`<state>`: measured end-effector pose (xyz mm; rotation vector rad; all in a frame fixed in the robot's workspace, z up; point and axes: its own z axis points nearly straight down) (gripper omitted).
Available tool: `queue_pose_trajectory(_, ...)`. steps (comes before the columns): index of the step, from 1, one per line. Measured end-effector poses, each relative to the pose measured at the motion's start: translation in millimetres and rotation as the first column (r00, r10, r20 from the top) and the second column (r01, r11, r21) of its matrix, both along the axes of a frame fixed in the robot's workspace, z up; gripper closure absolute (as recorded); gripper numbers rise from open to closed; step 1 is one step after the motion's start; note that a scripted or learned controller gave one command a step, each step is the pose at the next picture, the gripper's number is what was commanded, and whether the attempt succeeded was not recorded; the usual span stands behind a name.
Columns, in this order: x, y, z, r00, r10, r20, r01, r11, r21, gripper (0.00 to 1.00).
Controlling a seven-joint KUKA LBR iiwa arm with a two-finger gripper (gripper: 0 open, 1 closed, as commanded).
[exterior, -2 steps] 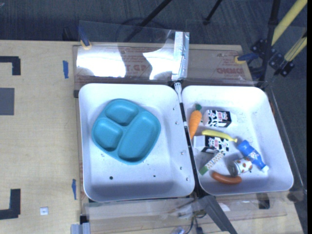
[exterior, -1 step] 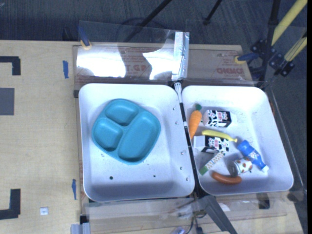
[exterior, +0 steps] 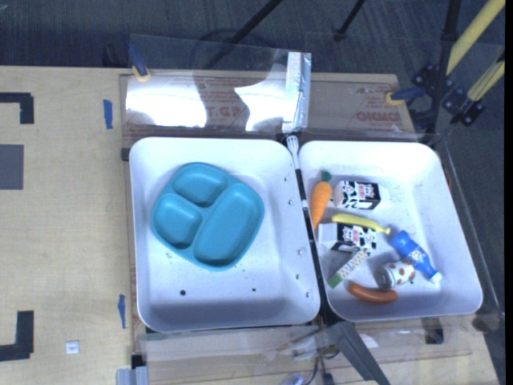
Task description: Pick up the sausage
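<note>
- Sausage (exterior: 372, 293) lay in the right bin (exterior: 449, 183), in its front part just short of the front wall, flat on the floor.
- Long axis ran close to left-right across the view, parallel with the front wall. Left end sat slightly higher in the picture than the right, with a faint downward bow in the middle. Both ends looked rounded; I could not tell one from the other.
- Crowding was the main hazard. A small round white-and-red object (exterior: 401, 274) sat just beside the sausage's right half, touching or nearly so; too small to name.
- A striped stick-like item (exterior: 350, 264) lay on a slant just above the sausage's left end, close by.
- A blue bottle (exterior: 416, 256) lay near, behind the round object. Judgement: a hand coming down with its opening across the sausage's short side would put one finger toward these neighbours and could nudge or catch one instead.
- The other finger would fall toward the front wall. Judgement: little room there, so it might strike the wall or ride up it.
- Sausage looked smooth and round; likely to roll or squirt out of an off-centre pinch.
- Further back in the same bin: carrot (exterior: 320, 202), banana (exterior: 360, 222), two cow-print cartons (exterior: 359, 193). Well clear.
- Left bin (exterior: 152, 295) held a blue tray (exterior: 208, 215).
- State of the hand: cannot tell.
</note>
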<state>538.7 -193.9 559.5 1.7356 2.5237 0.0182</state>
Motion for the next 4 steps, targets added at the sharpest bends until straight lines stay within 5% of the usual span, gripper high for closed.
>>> queue_pose_trajectory(4, 4.8, 1.9, 47.0, 1.000, 0.010, 0.030, -0.010, 1.000, -0.016, 1.00)
